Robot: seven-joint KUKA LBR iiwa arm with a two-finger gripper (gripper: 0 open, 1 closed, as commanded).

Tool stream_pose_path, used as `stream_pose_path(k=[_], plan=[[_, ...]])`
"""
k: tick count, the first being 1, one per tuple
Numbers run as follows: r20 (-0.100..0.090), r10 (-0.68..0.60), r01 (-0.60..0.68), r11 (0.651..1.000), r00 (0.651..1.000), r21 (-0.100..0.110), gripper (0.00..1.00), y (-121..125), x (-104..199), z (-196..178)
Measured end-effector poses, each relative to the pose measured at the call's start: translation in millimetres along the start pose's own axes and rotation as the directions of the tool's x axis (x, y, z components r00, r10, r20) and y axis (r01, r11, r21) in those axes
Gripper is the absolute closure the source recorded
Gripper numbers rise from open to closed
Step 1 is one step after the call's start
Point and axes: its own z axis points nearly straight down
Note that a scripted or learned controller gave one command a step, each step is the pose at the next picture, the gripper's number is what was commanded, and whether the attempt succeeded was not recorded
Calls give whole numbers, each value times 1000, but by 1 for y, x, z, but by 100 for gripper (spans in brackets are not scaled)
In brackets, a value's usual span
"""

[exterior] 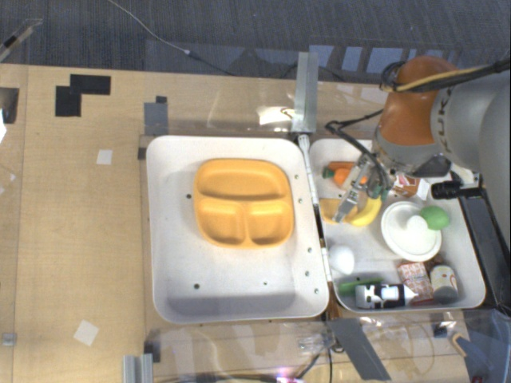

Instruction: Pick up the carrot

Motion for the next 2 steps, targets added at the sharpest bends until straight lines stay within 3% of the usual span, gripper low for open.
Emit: stream_pose_path(k=[1, 2], plan=[[17, 20, -20, 1000, 1000, -9, 0, -3, 7, -7], [54, 5, -4, 1000, 999, -21, 0, -9, -14, -57]])
